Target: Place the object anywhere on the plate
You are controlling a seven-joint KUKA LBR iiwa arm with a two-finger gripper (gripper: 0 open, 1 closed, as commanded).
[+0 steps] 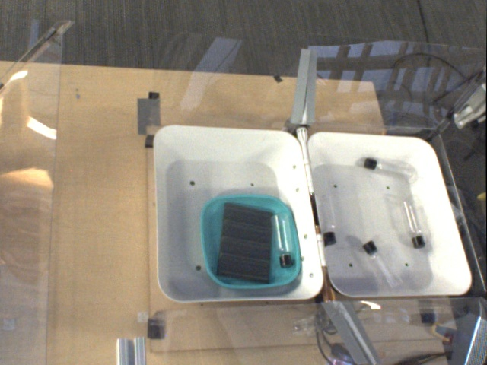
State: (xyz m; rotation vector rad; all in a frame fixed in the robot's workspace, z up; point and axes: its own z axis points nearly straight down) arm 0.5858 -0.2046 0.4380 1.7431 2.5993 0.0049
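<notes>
Pale wood forms the bench top [91,226]. On it the left shallow white plastic bin [171,204] holds a round teal plate [211,220]. On the plate lies a dark grey ribbed rectangular block [246,242], and just to the block's right a clear plastic tube with a black cap [283,242] also lies on the plate. The right white bin [449,204] holds several similar capped tubes [413,223], scattered apart. At the far right edge sits the pale grey gripper [470,111], above the bench beyond the bin; whether it is spread or closed cannot be told.

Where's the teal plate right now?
The teal plate sits in the left bin, toward its near edge, holding a dark ridged block and a clear tube.
</notes>
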